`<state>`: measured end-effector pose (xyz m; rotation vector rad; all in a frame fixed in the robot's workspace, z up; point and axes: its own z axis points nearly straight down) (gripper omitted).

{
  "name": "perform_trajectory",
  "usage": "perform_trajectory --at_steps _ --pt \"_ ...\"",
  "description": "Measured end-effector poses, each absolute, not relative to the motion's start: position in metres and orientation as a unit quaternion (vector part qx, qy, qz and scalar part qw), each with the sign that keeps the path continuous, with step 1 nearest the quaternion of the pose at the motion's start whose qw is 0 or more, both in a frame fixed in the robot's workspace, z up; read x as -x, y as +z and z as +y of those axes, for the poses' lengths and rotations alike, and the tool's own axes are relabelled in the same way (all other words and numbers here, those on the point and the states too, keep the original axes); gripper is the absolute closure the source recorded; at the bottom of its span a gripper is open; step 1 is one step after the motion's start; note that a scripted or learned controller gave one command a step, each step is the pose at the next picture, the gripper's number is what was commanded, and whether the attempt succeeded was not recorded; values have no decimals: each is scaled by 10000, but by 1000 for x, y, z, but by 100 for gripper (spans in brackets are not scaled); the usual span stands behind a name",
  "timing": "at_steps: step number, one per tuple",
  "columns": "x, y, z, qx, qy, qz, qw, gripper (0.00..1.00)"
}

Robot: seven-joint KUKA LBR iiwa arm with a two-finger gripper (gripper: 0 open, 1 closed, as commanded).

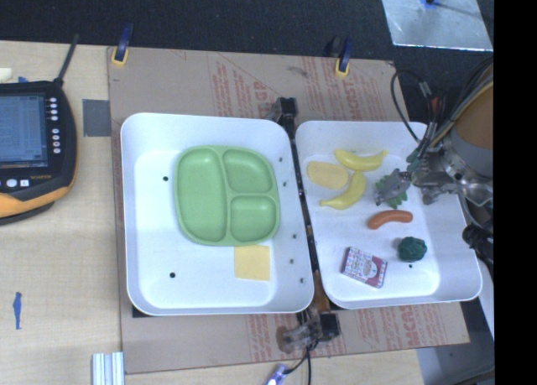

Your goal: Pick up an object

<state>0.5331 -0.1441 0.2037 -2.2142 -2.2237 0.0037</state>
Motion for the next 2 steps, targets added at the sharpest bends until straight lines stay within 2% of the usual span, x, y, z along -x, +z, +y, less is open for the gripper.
perform_trajectory --at_steps 1,2 --pt "-523 91 -127 7052 21 -7090 25 0" --pt "-599 92 -129 7059 5 -7083 9 0"
